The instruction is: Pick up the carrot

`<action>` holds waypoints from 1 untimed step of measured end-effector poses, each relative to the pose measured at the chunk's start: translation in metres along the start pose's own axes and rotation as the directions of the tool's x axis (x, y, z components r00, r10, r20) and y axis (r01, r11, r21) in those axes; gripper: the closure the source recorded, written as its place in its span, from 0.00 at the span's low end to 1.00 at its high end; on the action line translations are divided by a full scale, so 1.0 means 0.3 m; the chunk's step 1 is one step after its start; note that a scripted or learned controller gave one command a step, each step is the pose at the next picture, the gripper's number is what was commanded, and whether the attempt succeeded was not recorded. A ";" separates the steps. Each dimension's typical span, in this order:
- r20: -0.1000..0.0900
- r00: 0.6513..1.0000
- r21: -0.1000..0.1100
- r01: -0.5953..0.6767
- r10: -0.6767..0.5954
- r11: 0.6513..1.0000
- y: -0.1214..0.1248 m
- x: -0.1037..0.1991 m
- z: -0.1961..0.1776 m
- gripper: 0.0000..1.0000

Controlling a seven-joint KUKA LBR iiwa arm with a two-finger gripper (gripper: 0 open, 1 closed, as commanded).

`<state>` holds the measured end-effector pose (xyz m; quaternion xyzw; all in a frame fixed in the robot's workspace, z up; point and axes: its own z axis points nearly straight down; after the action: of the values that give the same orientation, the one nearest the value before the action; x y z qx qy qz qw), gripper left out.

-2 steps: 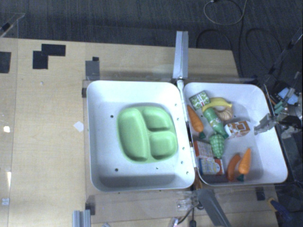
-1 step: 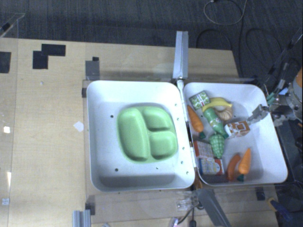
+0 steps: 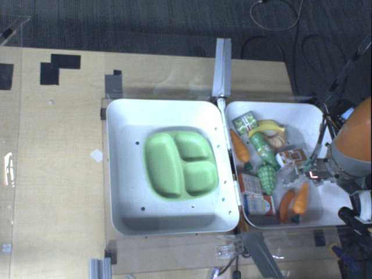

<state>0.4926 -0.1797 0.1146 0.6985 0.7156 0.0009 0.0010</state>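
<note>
Just below the fingers (image 3: 306, 175), the carrot (image 3: 300, 200) lies untouched.

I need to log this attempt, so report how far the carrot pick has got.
Done: the grey arm's gripper has reached into the right white bin, just above the orange carrot with a green tip near the bin's front. In hand: nothing visibly; that carrot lies on the bin floor, as does another orange carrot by the divider. Left: closing on a carrot and lifting it.
</note>
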 end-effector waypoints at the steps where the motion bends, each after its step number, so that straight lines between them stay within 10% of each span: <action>1: 0.005 0.943 -0.010 0.332 -0.332 0.943 -0.005 -0.056 0.084 0.00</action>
<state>0.4914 -0.1966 0.0896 0.5681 0.8229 0.0033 0.0059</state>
